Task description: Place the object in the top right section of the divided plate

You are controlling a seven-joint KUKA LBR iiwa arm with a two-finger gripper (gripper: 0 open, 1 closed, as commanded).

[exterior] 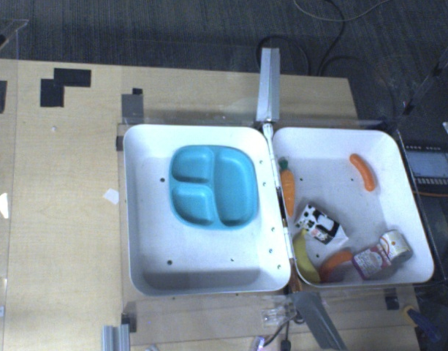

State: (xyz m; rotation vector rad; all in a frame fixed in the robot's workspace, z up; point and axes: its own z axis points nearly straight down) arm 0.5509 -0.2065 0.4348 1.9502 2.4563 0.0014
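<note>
A blue divided plate (213, 186) lies in the left white bin (147, 254), slightly toward the bin's back. It has two small sections on its left and one long section on its right, all bare. The loose objects lie in the right bin (326, 159): an orange sausage (362, 172) at the back right, a carrot (287, 190) along the left wall, a black-and-white patterned piece (319, 225), a yellow banana (302, 258), a red-orange piece (335, 264) and a small purple-and-white carton (381, 254) at the front.
A metal post (268, 86) rises behind the seam between the two bins. Cables (333, 9) trail on the dark floor beyond the wooden bench. A dark device (432, 168) sits just right of the right bin.
</note>
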